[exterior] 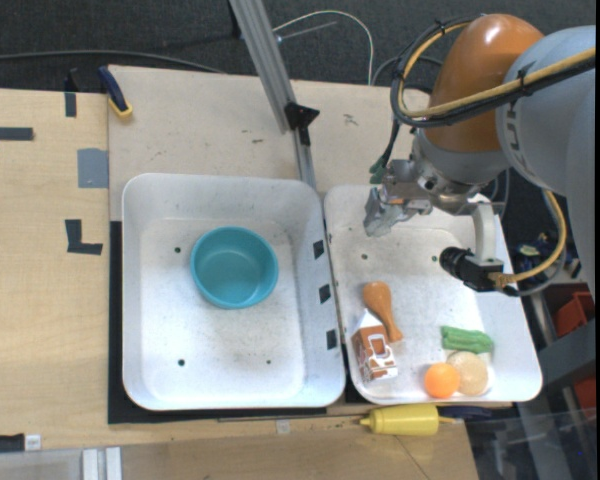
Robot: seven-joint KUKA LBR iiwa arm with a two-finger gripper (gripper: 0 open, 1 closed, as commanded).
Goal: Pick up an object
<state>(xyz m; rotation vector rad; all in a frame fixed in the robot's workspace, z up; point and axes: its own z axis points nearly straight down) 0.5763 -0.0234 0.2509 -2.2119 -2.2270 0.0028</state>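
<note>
The gripper (380,216) hangs over the far left corner of the right bin (420,258), its grey fingers pointing down at bare white floor. They look close together with nothing between them, but whether they are fully closed cannot be told at this size.

Taking the chicken drumstick (382,310) as the landmark: it lies near the middle of the right bin, nearer the camera than the gripper and well apart from it. It is an orange-brown toy leg, its long axis running at a slant from a narrow end at the upper left to a thicker end at the lower right.

Just beside that thicker end, on the near side, lies a small red and white carton (375,355), roughly upright in the view. To the right of the drumstick, near the bin's right wall, a green pod-like piece (467,340) lies almost crosswise. Below it sit an orange ball (441,380) and a pale round piece (471,373), touching each other.

Beyond the bin's near rim, a yellow bottle (405,420) lies on its side on the bench.

Far left of the drumstick, in the left bin (160,208), a teal bowl (234,267) stands upright, mouth up.
</note>
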